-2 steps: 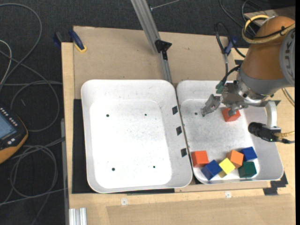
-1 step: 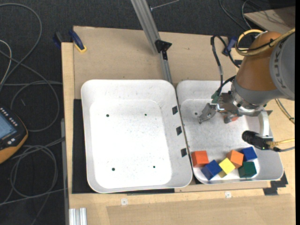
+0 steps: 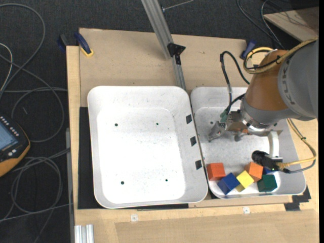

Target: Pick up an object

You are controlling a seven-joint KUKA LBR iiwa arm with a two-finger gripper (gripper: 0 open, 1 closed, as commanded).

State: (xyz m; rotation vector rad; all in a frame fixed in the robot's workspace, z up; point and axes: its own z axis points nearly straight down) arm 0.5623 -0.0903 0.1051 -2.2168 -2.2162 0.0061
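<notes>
Several small blocks lie along the near edge of the right bin (image 3: 202,105): a red-orange block (image 3: 216,170), a blue block (image 3: 229,182), a yellow block (image 3: 245,179), an orange block (image 3: 255,170) and a green block (image 3: 267,183). My gripper (image 3: 225,134) hangs over the bare middle of the right bin, up and left of the blocks. It is open, its two fingers spread apart with nothing between them. The grey arm and its orange band (image 3: 266,87) cover the bin's far right part.
The left bin (image 3: 136,97) lies beside the right one, divided from it by a shared rim with black clips (image 3: 193,140). A metal pole (image 3: 161,24) slants up from behind the bins. A black fitting with a yellow cable (image 3: 263,159) sits just above the orange block.
</notes>
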